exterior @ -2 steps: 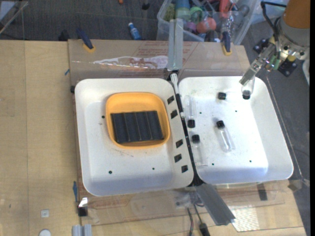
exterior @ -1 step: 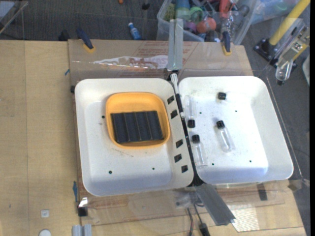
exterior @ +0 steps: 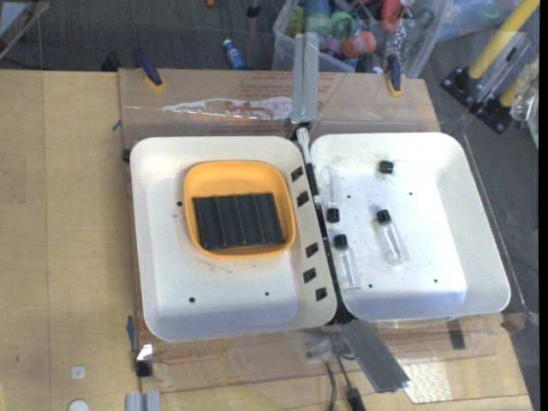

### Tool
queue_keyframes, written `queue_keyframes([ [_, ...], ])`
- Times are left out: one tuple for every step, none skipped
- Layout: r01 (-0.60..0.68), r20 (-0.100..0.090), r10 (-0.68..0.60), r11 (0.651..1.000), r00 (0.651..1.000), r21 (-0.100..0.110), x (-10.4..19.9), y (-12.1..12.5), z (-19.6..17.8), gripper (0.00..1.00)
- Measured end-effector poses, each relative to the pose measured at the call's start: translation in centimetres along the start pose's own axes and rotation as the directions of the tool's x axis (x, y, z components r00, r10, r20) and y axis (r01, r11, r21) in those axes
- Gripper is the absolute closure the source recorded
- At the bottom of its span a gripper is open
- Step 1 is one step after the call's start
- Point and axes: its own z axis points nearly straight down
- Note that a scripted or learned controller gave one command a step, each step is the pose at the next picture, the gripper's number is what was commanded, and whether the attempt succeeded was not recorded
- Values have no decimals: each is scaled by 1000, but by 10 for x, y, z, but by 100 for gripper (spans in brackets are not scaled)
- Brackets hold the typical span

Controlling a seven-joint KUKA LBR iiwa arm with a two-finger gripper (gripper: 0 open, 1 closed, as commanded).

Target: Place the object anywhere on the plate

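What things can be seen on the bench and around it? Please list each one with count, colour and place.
White bins: 2, side by side on the bench.
Plate: 1, orange, in the left bin.
Ridged block: 1, black, lying on the plate.
Clear vials with black caps: 3, in the right bin, two near its left wall.
Loose cap: 1, black, upper part of the right bin.
Clear box of coloured toys: 1, behind the bench.

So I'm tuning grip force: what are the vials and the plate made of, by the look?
The vials look like clear glass or plastic with black caps; the bin shows through them. The plate looks like matte orange plastic, with a dark ribbed insert, perhaps rubber.
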Motion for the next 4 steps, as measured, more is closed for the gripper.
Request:
queue_keyframes([
  [312,0,-312,950,950,-1,0,3,0,100],
  [277,-4,-277,961,961,-2,3,-2,0,100],
  [473,1,-473,881,881,-1,-3,5,0,100],
  [656,2,-656,755,755,-2,-10,9,0,100],
])
